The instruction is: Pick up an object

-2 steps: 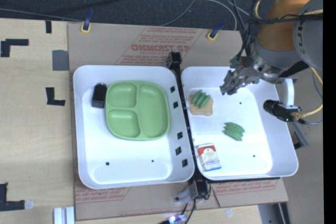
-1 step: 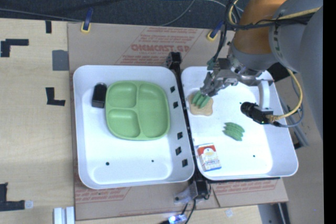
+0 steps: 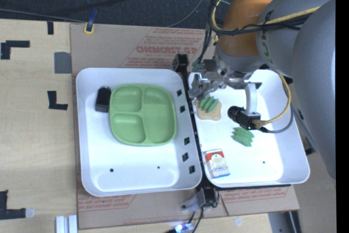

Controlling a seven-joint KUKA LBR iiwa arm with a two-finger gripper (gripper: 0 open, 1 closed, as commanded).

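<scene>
Camera view, from above at a slant. We note the gripper [image 3: 204, 86] low over the upper left corner of the right bin [image 3: 283, 169], close to the divider between the two bins. Its metal parts are small and crowded together here, and we cannot tell whether it is clenched or released; nothing shows plainly inside it. Just below its tip we see a green ridged piece [image 3: 208, 102] lying on a tan flat piece [image 3: 210, 112], like a slice of toast with soft rounded edges. Whether the gripper touches the green ridged piece, we cannot tell.

Further right in the same bin lies a second green ridged piece [image 3: 242, 136], leaf-like, apart from the first. Near the bin's front edge sits a small carton [image 3: 217, 163], white and red with a printed face, lying flat.

The arm [image 3: 283, 35] comes in from the right, bulky and smooth grey, with a glossy orange band [image 3: 246, 11] bulging above the wrist. The wrist bends down and leftward toward the divider. A black cylindrical fitting [image 3: 240, 115] hangs off a bracket beside the wrist, and yellow and grey cables loop around it.

In the left bin [image 3: 98, 172] we record a green plate [image 3: 143, 115], matte plastic, rounded square, split into three compartments. A small black block [image 3: 102, 99] lies just beside its left edge. Both bins are shallow, white and smooth, resting on brown cardboard [image 3: 142, 46] with red print.
</scene>
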